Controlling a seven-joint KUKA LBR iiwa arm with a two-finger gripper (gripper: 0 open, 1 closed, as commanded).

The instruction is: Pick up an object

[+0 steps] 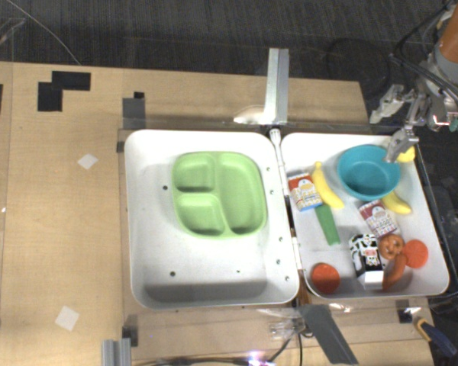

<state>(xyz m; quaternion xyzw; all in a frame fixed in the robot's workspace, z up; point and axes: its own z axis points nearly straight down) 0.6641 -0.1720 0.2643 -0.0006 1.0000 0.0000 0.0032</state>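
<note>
Camera view: claw point(403, 145) over bowl point(368, 171) rim.

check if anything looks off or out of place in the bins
Nothing is spilled or broken. The right bin is crowded: a blue bowl sits over a banana, and toys pile up at the near corner. The green tray lies flat in the left bin.
</note>
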